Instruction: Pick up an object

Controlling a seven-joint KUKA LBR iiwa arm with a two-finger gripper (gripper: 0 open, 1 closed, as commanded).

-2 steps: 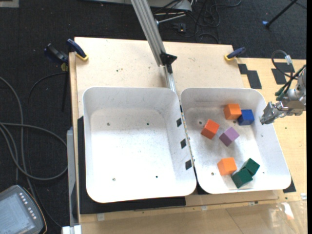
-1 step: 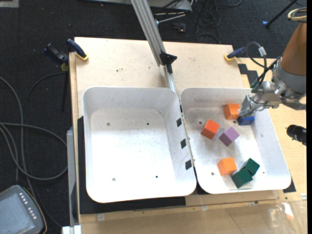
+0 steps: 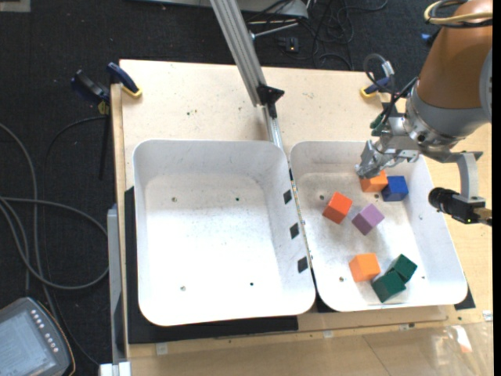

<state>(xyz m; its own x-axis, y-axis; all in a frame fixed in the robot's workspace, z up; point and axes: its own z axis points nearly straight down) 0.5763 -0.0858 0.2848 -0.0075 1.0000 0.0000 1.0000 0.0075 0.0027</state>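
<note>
The gripper point(image 3: 373, 168) sits low in the right bin point(image 3: 446, 241), at about one o'clock from that bin's middle, directly over an orange block point(image 3: 376, 183) whose lower edge pokes out beneath it. It touches or nearly touches the block's top, but whether that block sits between its grasping parts cannot be told from this slant, nor whether the gripper is open or closed. The grey arm point(image 3: 458, 61) with its orange band comes in from three o'clock.

Just beside that orange block, at its three o'clock and seemingly touching it, lies a blue block point(image 3: 395, 187). Toward seven o'clock from the gripper, a second orange block point(image 3: 338, 207) rests alone near the bin's middle, and a purple block point(image 3: 367, 218) lies close at its four o'clock, apart from it. Further down, near the bin's six o'clock edge, a third orange block point(image 3: 364, 267) sits just beside two dark green blocks point(image 3: 394, 277) (these two overlap or touch, one at the other's seven o'clock).

The left bin point(image 3: 156, 178) stands at nine o'clock of the right one, their rims meeting. Both rest on the pale counter point(image 3: 196, 92), which has a yellow-tipped clamp point(image 3: 117, 81) at its ten o'clock corner.
</note>
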